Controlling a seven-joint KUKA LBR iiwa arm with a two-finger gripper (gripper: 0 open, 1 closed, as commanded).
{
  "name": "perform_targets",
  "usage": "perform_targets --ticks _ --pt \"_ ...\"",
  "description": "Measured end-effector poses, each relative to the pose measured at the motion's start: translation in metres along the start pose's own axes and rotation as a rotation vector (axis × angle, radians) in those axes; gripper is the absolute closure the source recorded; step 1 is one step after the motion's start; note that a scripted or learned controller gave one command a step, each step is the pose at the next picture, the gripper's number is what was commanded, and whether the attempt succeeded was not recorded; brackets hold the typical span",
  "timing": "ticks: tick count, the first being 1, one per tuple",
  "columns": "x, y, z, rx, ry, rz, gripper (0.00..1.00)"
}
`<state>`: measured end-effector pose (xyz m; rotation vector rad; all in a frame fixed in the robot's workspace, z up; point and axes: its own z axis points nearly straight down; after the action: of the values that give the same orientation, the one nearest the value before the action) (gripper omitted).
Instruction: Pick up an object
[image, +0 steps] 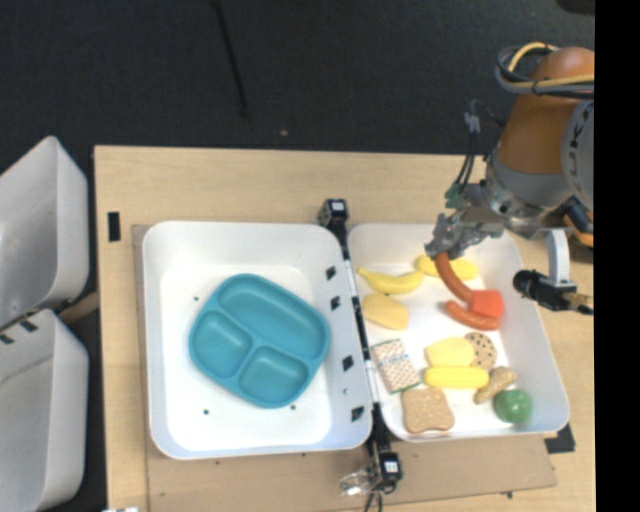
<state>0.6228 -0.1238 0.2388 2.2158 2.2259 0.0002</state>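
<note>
Nearest you, at the lower right of the frame, the square tan toast slice (428, 409) lies in the right white bin (545, 345). From the camera view, the gripper (447, 243) sits low at that bin's upper edge, over the orange-red curved sausage (466, 290). You cannot tell how it is set. Nothing looks lifted; the pick remains.

even overhead light, soft focus throughout.
white bins (160, 300) slightly glary; faint shadows; dark surround underexposed.
</note>
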Motion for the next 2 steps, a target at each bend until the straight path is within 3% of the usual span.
perform_targets --ticks 2 --pt "0.115 0.021 -0.008 -0.002 0.002 -0.003 1.0"
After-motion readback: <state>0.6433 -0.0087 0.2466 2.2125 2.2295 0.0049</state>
